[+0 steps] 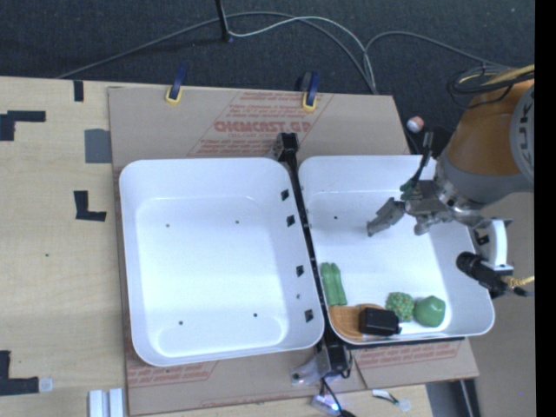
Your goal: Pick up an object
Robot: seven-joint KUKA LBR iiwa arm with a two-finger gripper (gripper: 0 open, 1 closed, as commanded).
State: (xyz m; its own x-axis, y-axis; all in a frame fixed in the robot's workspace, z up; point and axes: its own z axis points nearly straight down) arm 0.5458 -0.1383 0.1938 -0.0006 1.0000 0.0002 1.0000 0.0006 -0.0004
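We find the gripper (393, 218) over the upper middle of the right bin (347, 176), its fingers spread and pointing toward the left of the frame, nothing between them; the grey arm (486, 150) with its orange band enters from the right edge of the frame, above the bin's right wall.

Objects lie well apart from the gripper, crowded along the bin's lower edge; a long green piece (333, 283) lies by the divider, lower left of the bin; below it a wooden-coloured flat piece (345, 320) in the bottom left corner; a black block (379, 321) rests on that piece; just right of it a bumpy green object (400, 304), and beside that a smooth green object (429, 311).

The left bin (208, 176) fills the middle of the frame; both bins sit on a cardboard sheet (252, 120) on the counter (43, 259).
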